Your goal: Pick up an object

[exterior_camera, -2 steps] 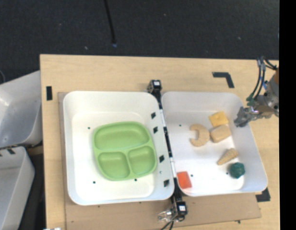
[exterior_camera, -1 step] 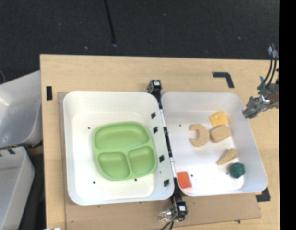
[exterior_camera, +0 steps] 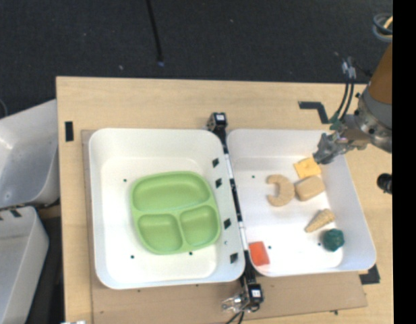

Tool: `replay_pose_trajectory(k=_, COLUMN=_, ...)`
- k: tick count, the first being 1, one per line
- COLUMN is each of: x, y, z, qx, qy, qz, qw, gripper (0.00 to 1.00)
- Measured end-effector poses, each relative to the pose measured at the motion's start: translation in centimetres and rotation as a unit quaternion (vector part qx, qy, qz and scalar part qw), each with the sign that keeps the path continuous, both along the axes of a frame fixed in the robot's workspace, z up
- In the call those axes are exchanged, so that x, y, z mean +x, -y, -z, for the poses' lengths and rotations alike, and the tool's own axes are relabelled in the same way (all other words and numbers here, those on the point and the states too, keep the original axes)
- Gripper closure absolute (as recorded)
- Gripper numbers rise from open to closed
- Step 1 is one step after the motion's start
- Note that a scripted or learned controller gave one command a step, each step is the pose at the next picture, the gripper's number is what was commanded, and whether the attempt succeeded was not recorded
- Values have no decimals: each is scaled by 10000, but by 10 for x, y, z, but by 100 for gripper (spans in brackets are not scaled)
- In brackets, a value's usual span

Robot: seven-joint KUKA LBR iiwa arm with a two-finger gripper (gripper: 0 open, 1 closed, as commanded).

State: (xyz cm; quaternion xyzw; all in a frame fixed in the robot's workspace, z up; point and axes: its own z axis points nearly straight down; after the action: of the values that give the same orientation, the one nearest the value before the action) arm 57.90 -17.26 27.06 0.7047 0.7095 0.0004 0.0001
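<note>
The right bin point(exterior_camera: 261, 147) holds several small objects. A yellow flat square point(exterior_camera: 307, 167) lies near its far right side, with a tan block point(exterior_camera: 309, 188) just in front of it. A tan C-shaped piece point(exterior_camera: 280, 190) sits left of the block. Nearer the front lie a tan cone-like wedge point(exterior_camera: 319, 220), a dark green ball point(exterior_camera: 332, 239) and an orange-red block point(exterior_camera: 259, 253). My gripper point(exterior_camera: 327, 148) hangs over the bin's far right edge, just above and right of the yellow square. Nothing shows between its fingers.
The left bin point(exterior_camera: 106, 181) carries a light green divided tray point(exterior_camera: 174, 211). A black-clipped divider point(exterior_camera: 229, 187) runs between the two bins. The wooden bench point(exterior_camera: 140, 100) surrounds both bins, and the arm's body point(exterior_camera: 377, 106) stands at the right.
</note>
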Motion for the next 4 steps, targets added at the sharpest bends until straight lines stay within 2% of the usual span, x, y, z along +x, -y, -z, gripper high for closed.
replay_pose_trajectory(k=1, x=23, y=-58, z=5, qx=-1, qy=10, qz=-3, qw=10000, gripper=100)
replay_pose_trajectory(k=3, x=49, y=-152, z=30, qx=-7, qy=7, qz=10, qw=10000, gripper=100)
replay_pose_trajectory(k=4, x=67, y=-199, z=20, qx=2, qy=14, qz=3, qw=10000, gripper=100)
